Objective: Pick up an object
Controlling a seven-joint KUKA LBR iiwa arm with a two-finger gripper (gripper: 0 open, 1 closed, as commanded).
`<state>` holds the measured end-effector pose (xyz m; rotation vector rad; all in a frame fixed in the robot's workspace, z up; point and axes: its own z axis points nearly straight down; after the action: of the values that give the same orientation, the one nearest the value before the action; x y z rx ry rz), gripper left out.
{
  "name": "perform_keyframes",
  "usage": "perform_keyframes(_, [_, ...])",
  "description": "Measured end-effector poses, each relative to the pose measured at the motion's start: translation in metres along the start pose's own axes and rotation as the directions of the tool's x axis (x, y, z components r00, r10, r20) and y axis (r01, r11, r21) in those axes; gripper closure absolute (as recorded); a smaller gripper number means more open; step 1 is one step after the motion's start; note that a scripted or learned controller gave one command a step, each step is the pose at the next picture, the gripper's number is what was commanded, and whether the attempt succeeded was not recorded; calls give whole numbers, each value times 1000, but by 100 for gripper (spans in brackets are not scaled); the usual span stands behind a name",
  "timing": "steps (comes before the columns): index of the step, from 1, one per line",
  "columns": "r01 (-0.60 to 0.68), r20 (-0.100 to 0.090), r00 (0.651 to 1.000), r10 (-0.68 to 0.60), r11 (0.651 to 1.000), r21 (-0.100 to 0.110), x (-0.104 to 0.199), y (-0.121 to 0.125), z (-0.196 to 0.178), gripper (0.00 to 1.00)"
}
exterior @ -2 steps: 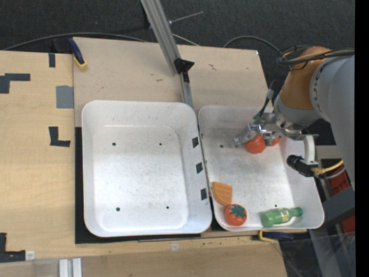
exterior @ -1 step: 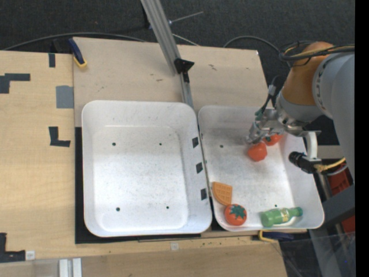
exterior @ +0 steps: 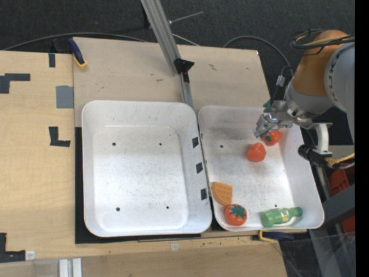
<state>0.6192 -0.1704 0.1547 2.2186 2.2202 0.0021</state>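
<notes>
Red-orange toy (exterior: 273, 136) sits in the right bin (exterior: 300, 180) near its far right side, directly under the gripper (exterior: 266, 127). Gripper is low over it, tips touching or nearly touching its top; cannot tell whether the fingers are spread or clenched, and cannot tell if the toy is actually gripped. Toy is small, rounded, glossy red-orange, partly hidden by the gripper.

Right bin is the landmark. Just toward its middle from the gripper lies a red ball (exterior: 256, 152), close to the toy, apart from it. Along the near edge of the right bin: an orange waffle piece (exterior: 222, 191) by the left wall, a tomato (exterior: 235, 214) with green top just beside it, and a green bottle (exterior: 280, 216) lying on its side near the right corner. Left of the right bin, touching it, is the left bin (exterior: 98, 172), white with dark specks. Both stand on a wooden counter (exterior: 127, 68) with tape marks further left. A metal pole (exterior: 163, 27) slants up behind the right bin. Dark floor and cables beyond. Arm (exterior: 323, 74) enters right of the right bin, orange band showing.
</notes>
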Motion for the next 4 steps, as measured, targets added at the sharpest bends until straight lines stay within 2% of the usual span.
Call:
perform_keyframes(1, [1, 0, 1000, -1, 1000, -2, 0, 1, -53, 100])
perform_keyframes(2, [4, -3, 1000, -4, 1000, 5, 43, -20, -61, 100])
perform_keyframes(4, [6, -3, 1000, -6, 1000, 6, 147, -34, -72, 100])
